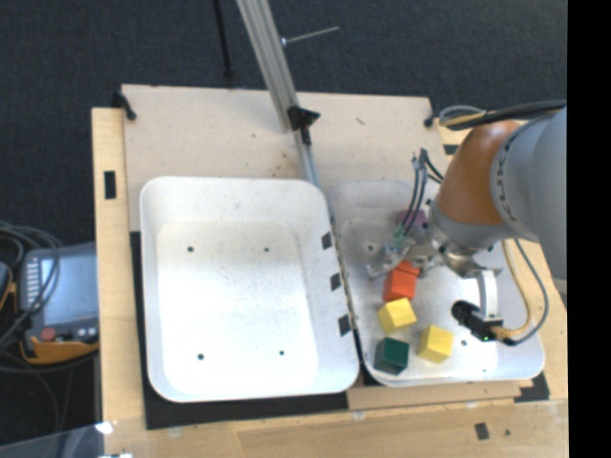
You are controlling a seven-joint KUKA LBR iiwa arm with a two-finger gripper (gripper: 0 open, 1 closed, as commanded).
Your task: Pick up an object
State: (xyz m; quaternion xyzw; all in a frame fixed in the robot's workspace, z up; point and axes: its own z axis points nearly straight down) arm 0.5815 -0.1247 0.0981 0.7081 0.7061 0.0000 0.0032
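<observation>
My gripper [399, 254] reaches into the right bin [511, 356] from the right, low over its middle. An orange block [402, 281] lies directly below and against it; whether it is gripped I cannot tell. In front of the orange block sits a yellow block [397, 314]. A second yellow block [436, 343] and a dark green block [390, 354] lie near the bin's front edge. A small purple piece [413, 219] shows behind the gripper, partly hidden by cables.
The left bin [239, 187] stands beside the right one, their rims touching. A slanted aluminium rail [269, 51] comes down from the top to the bins' back edge. The arm's orange-banded wrist [477, 184] covers the right bin's back right.
</observation>
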